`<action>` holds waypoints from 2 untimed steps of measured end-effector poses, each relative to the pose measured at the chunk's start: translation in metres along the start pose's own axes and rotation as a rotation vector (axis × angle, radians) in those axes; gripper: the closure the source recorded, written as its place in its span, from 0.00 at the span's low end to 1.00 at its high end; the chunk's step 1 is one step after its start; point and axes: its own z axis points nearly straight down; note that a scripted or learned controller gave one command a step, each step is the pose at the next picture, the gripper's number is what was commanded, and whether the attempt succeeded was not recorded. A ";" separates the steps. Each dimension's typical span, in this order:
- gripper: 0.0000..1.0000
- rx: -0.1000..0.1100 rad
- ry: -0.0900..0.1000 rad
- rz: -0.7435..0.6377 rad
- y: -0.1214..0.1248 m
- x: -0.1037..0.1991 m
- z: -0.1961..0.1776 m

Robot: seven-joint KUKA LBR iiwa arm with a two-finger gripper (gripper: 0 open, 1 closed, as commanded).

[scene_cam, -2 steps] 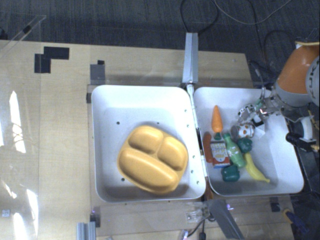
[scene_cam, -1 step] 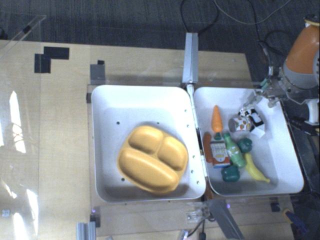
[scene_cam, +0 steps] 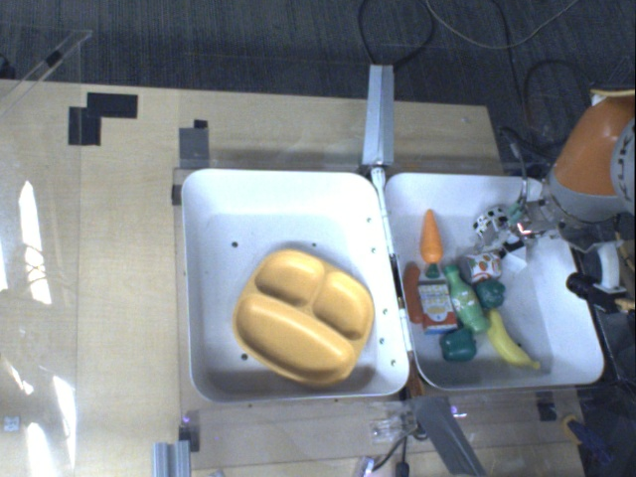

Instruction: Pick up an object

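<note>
Bright even light, glare at left

Yellow bread loaf (scene_cam: 304, 315), orange carrot (scene_cam: 430, 237), white bins (scene_cam: 199, 266)

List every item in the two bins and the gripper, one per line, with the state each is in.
Bread loaf: lying in the left bin, untouched.
Carrot: lying in the right bin, tip toward the back.
Ketchup bottle: lying flat.
Banana: lying flat near the front wall.
Green pepper: resting beside the banana.
Gripper: low over the right bin, nothing visibly held.
</note>
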 end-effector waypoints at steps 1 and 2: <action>0.00 0.000 -0.001 0.069 0.015 0.009 -0.061; 0.00 0.000 0.000 0.103 0.011 0.000 0.000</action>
